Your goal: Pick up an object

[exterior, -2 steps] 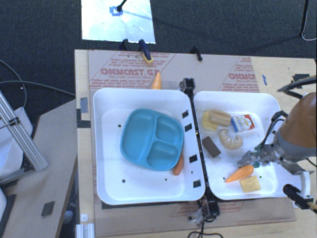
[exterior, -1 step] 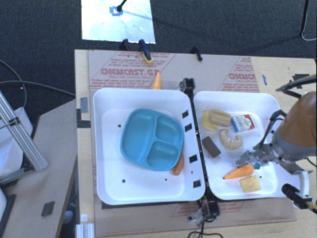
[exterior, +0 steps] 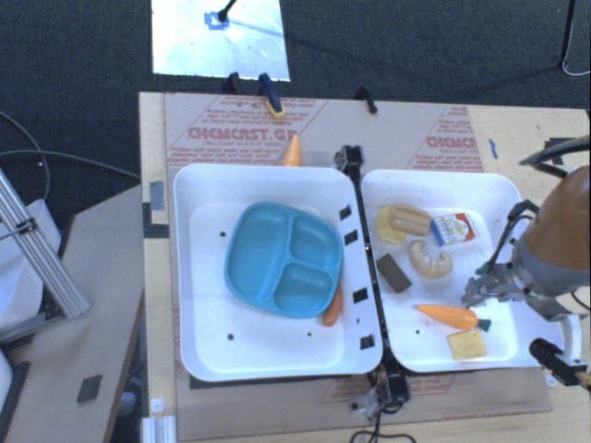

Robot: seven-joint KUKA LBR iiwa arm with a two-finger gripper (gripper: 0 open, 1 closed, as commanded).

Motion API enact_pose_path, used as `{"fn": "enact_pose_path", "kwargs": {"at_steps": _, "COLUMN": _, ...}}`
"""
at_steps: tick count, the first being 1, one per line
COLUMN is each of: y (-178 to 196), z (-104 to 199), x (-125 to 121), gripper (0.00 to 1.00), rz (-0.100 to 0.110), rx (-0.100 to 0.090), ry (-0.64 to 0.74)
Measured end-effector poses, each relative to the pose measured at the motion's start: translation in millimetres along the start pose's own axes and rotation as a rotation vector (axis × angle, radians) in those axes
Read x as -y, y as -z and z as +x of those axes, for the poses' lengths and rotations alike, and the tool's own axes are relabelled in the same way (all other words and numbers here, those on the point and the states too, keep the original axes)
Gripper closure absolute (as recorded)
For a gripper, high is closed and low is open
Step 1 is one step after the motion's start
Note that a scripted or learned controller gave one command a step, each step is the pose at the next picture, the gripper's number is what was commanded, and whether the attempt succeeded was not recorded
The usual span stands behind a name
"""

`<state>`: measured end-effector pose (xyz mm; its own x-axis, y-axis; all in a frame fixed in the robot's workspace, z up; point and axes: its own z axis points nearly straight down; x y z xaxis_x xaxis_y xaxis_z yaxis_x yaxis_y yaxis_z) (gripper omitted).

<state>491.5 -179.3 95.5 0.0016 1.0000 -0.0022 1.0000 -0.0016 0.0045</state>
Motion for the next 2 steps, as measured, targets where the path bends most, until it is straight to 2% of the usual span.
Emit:
{"fn": "enact_pose_path", "kwargs": {"at_steps": 1, "y": 30.7, "z": -28.2, "x": -78.0, "gripper": 1.0, "rz": -0.007, "rx": 0.003, "ry": 0.007}}
{"fn": "enact_pose_path", "kwargs": {"at_steps": 2, "y": 28.1, "z": -27.1, "x": -74.4, "gripper": 0.0, "rz": 0.001, "rx": -0.001, "ry": 0.004}}
